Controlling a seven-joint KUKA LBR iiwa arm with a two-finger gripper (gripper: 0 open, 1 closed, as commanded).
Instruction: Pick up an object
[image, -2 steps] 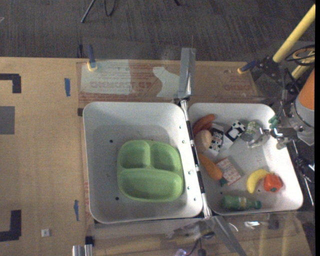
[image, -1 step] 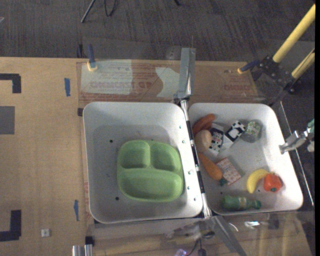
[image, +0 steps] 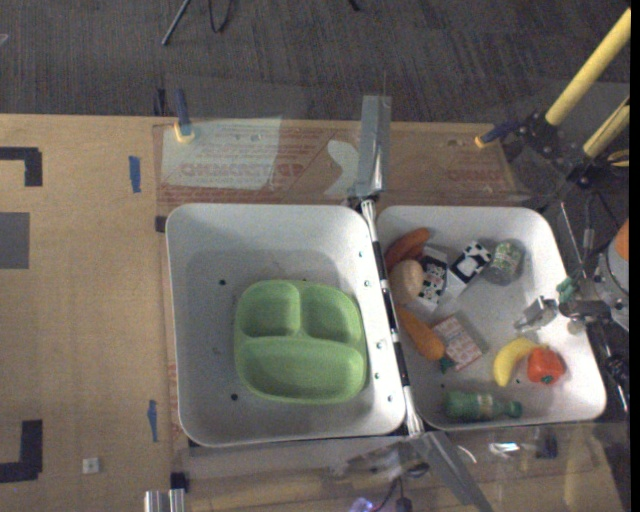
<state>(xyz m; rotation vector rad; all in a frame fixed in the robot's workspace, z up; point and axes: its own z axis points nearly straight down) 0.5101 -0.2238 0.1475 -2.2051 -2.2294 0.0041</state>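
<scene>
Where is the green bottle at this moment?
The green bottle lies on its side in the right bin, near its front edge, just below the banana.

From my seat the grey arm with the orange band (image: 626, 240) is cut off by the right edge, and I can't make out how the metal hand (image: 545, 312) is set. The small black-and-white printed carton (image: 432, 278) hides part of the pale round potato-like piece (image: 405, 280). The print on the small pink box (image: 461, 340) is too blurred to read
</scene>
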